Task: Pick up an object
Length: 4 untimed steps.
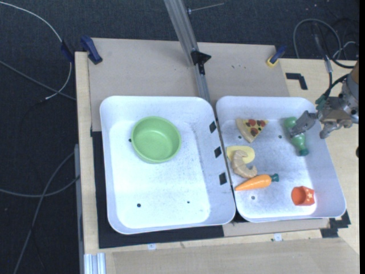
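orange pepper (303, 196) sits low right in the right bin (336, 201), untouched, while i see my gripper (313, 127), fingers apart, over the green bottle (296, 135) at right edge, nothing lifted yet.

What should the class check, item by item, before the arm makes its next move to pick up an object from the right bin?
1. End effector is over the right bin: ok.
2. A target lies close: the green object sits right by the end effector: ok.
3. Green object already held between the fingers: cannot tell.
4. Neighbours keep clear of the target: the pizza slice and the orange-red piece lie apart from it: ok.
5. The carrot and the yellow piece lie separate enough to pick singly: not ok, they lie right next to each other.
6. The green bowl stays in the left bin, out of the path: ok.
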{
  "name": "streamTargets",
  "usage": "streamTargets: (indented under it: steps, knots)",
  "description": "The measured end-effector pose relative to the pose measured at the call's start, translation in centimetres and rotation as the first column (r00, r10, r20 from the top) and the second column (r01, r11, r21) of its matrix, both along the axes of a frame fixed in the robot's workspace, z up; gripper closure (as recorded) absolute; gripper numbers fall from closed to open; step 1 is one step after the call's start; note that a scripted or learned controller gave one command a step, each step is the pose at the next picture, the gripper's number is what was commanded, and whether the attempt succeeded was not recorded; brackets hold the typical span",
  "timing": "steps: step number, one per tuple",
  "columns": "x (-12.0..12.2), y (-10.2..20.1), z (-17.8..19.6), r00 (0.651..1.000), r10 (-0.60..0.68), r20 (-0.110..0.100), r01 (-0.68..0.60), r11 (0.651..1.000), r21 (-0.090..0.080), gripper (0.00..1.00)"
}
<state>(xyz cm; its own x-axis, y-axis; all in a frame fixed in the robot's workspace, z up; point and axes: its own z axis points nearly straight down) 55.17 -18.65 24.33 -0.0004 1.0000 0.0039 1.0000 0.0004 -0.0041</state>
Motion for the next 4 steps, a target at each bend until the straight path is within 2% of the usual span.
streamTargets:
  steps: [3,4]
  knots:
    - [0.4,0.0,-14.3,1.000,-0.001,-0.008,0.001,1.000,0.003,0.00]
    - [0.7,0.0,-12.6,1.000,-0.001,0.002,0.001,1.000,0.002,1.00]
